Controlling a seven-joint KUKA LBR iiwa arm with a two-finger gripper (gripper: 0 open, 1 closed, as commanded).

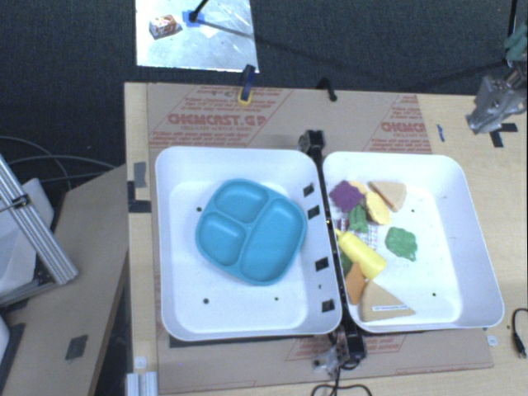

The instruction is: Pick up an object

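So far, nothing is picked up yet. All the toy food lies in the right bin (pixel 462 246), bunched near its left wall. I see a purple piece (pixel 345 195), a tan wedge (pixel 389 192), a small dark green piece (pixel 357 218), a bright green piece (pixel 401 242), a yellow roll (pixel 360 253), an orange piece (pixel 355 285) and a tan triangle (pixel 382 300). Many of them touch each other. The bright green piece sits a bit apart from the pile, so I think it may be the easiest one to grab.

The left bin (pixel 177 246) holds a blue plate (pixel 250 231) with three parts, and no food is on it.

The claw (pixel 493 110) hangs at the top right of the camera view, past the far corner of the right bin and well apart from the food. It looks like grey metal, but it is small and blurry, so I cannot tell how it is set. Nothing seems to be in it.

The whole job is left: the arm must come over the right bin, go down, and grab one piece.
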